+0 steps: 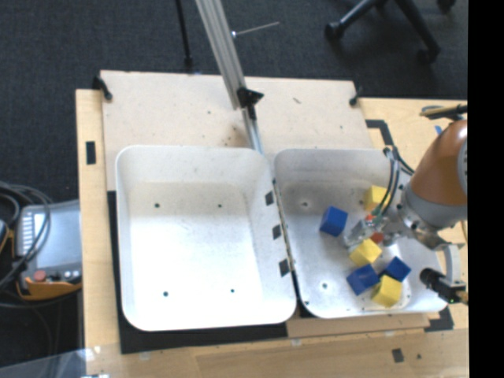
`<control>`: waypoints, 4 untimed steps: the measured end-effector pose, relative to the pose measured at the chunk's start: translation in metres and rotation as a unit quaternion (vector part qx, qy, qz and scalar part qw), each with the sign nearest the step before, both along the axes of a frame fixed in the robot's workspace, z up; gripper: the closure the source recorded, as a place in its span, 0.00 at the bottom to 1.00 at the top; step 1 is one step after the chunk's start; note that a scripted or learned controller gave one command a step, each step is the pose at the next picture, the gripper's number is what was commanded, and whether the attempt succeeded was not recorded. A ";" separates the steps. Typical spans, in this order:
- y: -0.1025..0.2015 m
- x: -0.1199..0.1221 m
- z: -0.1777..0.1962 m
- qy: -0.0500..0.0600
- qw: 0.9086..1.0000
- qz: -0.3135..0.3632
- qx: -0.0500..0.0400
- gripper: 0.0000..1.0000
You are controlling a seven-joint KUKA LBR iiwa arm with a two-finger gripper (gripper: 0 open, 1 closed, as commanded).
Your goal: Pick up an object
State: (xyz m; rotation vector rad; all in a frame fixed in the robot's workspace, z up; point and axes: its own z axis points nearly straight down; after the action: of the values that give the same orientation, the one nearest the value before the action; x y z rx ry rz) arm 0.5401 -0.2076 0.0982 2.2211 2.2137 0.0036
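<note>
- The gripper (368,233) is down inside the right bin (315,179), among a cluster of blocks; whether its jaws are spread or pressed together cannot be told, because that part of the view is small and blurred.
- No block can be seen pinched by it.
- Just below the gripper, about touching it, lies a yellow block (365,252).
- To its left, near but apart, sits a blue block (333,220).
- Above it and slightly right, another yellow block (376,196) shows partly behind the cables on the wrist.
- Further below the gripper, three more blocks crowd the bin's lower right corner: a blue one (361,279), a smaller blue one (397,269) and a yellow one (387,290), all close together or touching.
- The right bin's near rim runs just beyond that lower group, so room there is tight.
- Left of the gripper, past the first blue block, the bin floor is open as far as the wall shared with the left bin (197,235).
- The arm (441,176), with its orange band, comes in from the right, over the bin's right edge.
</note>
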 end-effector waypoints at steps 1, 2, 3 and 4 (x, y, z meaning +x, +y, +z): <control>-0.001 0.001 0.012 -0.002 1.000 -0.002 0.000 1.00; -0.002 -0.007 0.061 0.000 1.000 -0.002 0.000 1.00; -0.002 -0.004 0.126 -0.002 1.000 0.003 -0.001 1.00; -0.004 -0.003 0.162 0.000 1.000 0.004 0.000 1.00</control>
State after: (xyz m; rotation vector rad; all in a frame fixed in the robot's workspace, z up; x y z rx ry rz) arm 0.5374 -0.2115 0.2600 2.2121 2.2220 0.0043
